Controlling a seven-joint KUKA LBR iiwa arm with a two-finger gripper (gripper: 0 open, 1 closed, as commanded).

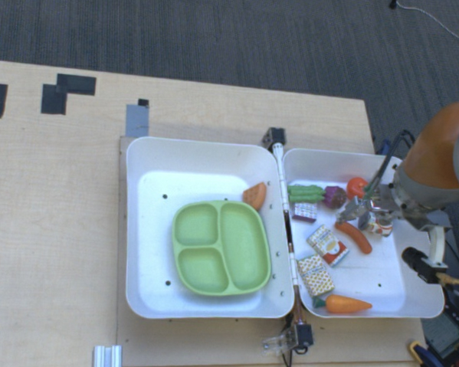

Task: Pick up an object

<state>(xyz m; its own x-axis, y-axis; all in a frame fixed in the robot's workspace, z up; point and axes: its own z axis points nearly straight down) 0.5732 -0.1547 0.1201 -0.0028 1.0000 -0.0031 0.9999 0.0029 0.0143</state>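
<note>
The red sausage (354,237), long and glossy, lies slantwise in the right bin (415,300), just at five o'clock of the gripper (360,211); whether its fingers are apart I cannot tell. A small jar (381,224) stands at the gripper's three o'clock, a red tomato (357,185) at twelve, a purple piece (335,196) at ten.

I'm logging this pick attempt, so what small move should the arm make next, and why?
Probably a short, straight descent. The gripper hangs in the right white bin, just above the upper end of the red-orange sausage-shaped toy, with a small red ball and a purple grape-like toy close by. Going straight down should reach the sausage without nudging those neighbours.
</note>
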